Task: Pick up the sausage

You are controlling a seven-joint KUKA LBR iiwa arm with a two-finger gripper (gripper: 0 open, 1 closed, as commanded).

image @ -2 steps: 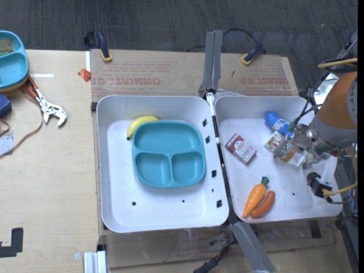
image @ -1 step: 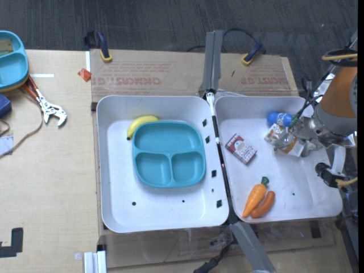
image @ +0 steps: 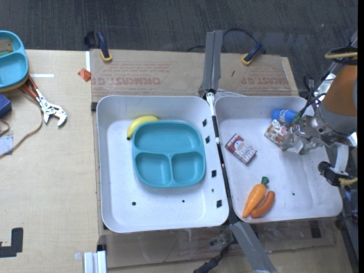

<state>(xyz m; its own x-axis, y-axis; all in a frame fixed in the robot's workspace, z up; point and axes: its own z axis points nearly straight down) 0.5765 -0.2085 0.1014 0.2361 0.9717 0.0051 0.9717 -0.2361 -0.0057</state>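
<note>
The sausage [image: 265, 205], a short orange-red piece, lies near the front of the right bin [image: 318, 209], touching the right side of an orange carrot [image: 254, 198] with a green top. My gripper [image: 301, 141] is at the right bin's far right, well behind and to the right of the sausage. It hangs beside a crumpled snack packet [image: 278, 133] and a blue object [image: 285, 116]. Nothing is seen held in it.
A small red-and-white box [image: 240, 149] lies in the right bin's left half. The left bin [image: 114, 209] holds a teal divided plate [image: 169, 161] with a banana [image: 141, 123] behind it. A wrench [image: 50, 110] and a teal dish [image: 11, 58] lie on the bench at left.
</note>
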